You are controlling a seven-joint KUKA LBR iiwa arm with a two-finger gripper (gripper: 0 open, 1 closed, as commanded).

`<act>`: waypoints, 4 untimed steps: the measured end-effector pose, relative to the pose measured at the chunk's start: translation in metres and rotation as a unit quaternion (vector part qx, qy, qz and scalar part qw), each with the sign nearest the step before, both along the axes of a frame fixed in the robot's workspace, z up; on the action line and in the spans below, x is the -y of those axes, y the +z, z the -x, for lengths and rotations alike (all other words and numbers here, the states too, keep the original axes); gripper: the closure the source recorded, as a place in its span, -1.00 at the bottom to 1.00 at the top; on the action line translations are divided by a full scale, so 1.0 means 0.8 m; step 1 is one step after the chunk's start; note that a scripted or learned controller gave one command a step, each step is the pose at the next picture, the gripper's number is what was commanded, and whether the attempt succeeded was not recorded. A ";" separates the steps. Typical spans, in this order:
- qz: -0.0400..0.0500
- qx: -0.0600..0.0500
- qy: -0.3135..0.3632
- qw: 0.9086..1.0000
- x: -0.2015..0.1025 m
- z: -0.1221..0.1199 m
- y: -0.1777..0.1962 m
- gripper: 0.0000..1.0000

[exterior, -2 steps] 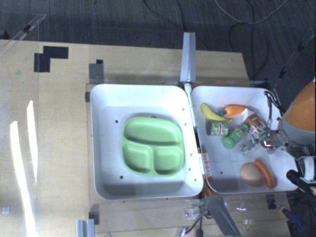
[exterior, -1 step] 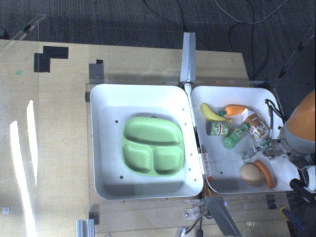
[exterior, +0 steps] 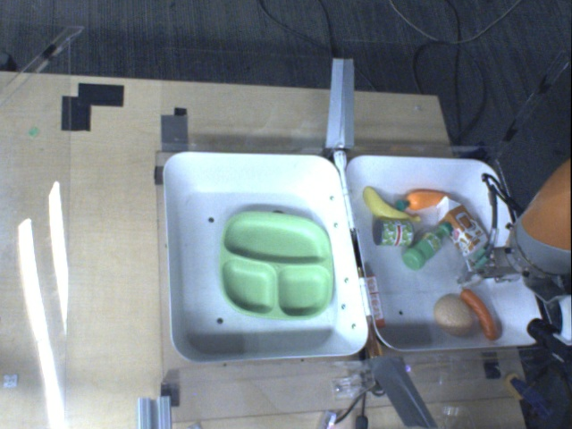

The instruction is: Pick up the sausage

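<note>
Seen from above, the slim orange-red toy sausage [exterior: 480,314] lies at the near edge of the right-hand shallow white bin [exterior: 393,329] on the bench, touching a tan egg-shaped potato [exterior: 453,315]. The arm's metal gripper [exterior: 487,268] hovers just beyond the sausage; its state cannot be told. The sausage looks light, smooth and possibly slippery; mid-length, across its narrow width, seems the best hold.

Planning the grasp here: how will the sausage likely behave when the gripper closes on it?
The sausage looks smooth and glossy, so it may slip. Its rounded, slender shape suggests it could roll aside if nudged. It lies against the tan ball near the right bin's front wall, which may crowd the gripper.
</note>
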State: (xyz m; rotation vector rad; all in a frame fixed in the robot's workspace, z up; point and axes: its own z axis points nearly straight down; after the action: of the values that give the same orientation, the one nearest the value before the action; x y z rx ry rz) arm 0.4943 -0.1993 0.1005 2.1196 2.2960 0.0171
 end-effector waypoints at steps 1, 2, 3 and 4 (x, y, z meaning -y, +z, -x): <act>0.000 0.000 0.000 1.000 0.000 0.000 0.000 -1.00; 0.001 -0.004 0.054 0.999 -0.002 0.004 -0.014 -1.00; -0.001 -0.004 0.047 0.999 0.005 0.004 -0.015 -1.00; 0.000 0.000 0.048 0.999 0.005 0.000 0.001 1.00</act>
State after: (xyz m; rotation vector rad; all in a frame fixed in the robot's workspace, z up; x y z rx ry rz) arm 0.4946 -0.2031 0.1010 2.0080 2.3955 0.0171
